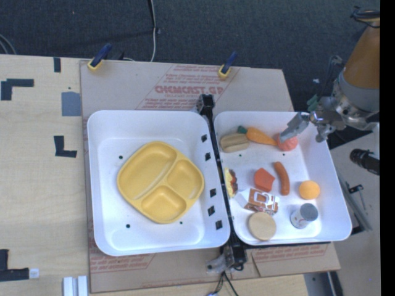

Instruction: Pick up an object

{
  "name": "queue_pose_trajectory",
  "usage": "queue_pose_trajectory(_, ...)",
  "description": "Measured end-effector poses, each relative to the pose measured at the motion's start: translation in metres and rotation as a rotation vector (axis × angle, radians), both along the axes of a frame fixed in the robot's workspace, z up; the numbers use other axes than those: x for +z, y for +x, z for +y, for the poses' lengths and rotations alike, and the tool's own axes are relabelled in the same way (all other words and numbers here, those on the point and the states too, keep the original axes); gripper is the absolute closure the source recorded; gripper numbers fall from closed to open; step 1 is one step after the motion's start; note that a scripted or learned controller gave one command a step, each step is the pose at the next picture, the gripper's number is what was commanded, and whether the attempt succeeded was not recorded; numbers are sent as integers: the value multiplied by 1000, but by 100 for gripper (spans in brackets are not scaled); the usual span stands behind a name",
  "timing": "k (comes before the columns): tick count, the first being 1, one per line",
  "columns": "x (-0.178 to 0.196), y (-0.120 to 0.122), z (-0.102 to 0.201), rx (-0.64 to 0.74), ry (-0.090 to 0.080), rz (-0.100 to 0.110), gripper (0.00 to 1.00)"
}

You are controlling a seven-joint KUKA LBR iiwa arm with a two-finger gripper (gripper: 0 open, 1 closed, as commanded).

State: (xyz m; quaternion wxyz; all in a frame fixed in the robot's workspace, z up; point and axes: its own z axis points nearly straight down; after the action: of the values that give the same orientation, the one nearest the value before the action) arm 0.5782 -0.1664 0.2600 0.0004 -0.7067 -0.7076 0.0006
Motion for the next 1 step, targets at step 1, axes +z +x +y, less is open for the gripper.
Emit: queue_pose_trajectory(1,-111,10,-1,0,2,8,0)
